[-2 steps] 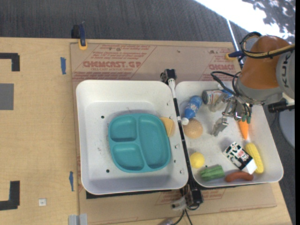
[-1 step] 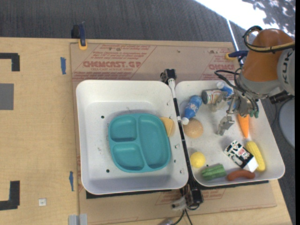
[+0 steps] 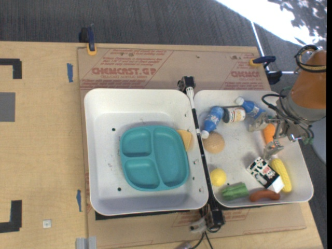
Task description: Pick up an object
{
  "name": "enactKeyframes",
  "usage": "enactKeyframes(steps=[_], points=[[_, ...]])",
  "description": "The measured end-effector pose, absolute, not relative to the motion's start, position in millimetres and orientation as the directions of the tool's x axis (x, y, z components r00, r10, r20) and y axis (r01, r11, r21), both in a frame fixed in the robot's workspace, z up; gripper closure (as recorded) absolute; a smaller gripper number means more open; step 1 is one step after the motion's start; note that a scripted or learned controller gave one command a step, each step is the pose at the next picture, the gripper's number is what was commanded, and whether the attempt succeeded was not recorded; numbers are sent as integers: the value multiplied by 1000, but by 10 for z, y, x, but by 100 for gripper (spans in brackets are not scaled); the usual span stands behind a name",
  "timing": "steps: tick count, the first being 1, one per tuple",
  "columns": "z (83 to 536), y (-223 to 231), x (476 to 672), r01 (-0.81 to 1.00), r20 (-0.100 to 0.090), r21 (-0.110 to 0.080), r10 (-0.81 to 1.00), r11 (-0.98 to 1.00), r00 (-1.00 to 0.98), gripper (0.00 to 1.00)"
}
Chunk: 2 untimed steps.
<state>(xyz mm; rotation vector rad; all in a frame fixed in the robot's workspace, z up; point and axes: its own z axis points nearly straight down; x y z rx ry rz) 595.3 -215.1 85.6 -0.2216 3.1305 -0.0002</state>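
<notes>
So the gripper [image 3: 273, 145] sits low over the right bin [image 3: 306, 178] at the right of the frame, right next to an orange carrot-looking piece [image 3: 268, 133] and just above the black-and-white patterned block [image 3: 263, 171] and the corn cob [image 3: 280, 174]. No way to tell if it's released or clenched, and nothing is visibly in it. My take: that corner is crowded, so I'd come straight down on whichever piece has the most free room on both sides, probably the carrot, and close across its narrow width so the neighbours don't get nudged. The left bin [image 3: 98, 139] has a teal divided tray [image 3: 154, 157] with a yellow piece [image 3: 186, 138] peeking out at its right edge. The cardboard sheet [image 3: 207, 66] on the worktop [image 3: 36, 139] has red print that looks like "CHEMCAST GP"; the bottle [image 3: 234, 114] label is too small to read.
</notes>
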Motion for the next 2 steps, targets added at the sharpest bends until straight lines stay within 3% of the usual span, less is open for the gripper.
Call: enactKeyframes(steps=[2], points=[[859,-1495,5705,-170,-4,1,-170,985,-985,0]])
